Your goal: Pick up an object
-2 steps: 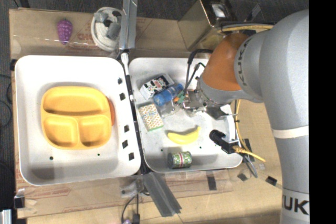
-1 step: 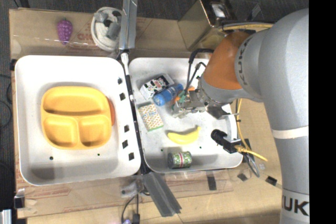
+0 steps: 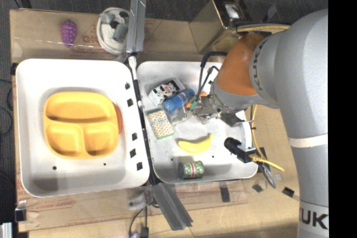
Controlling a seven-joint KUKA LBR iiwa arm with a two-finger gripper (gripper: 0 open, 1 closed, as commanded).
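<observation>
My gripper is low in the right bin, under the grey arm with its orange band. It sits right beside the right end of a blue bottle that lies on its side. A black-and-white patterned packet lies just above the bottle. Left of the gripper is a green-and-white checked pouch. A yellow banana lies below the gripper, and a green can rests on its side near the bin's front wall.
The left bin holds a yellow divided tray. Outside the bins, on the bench at the back, are a purple grape cluster and a white roll. A brown box stands behind the right bin.
</observation>
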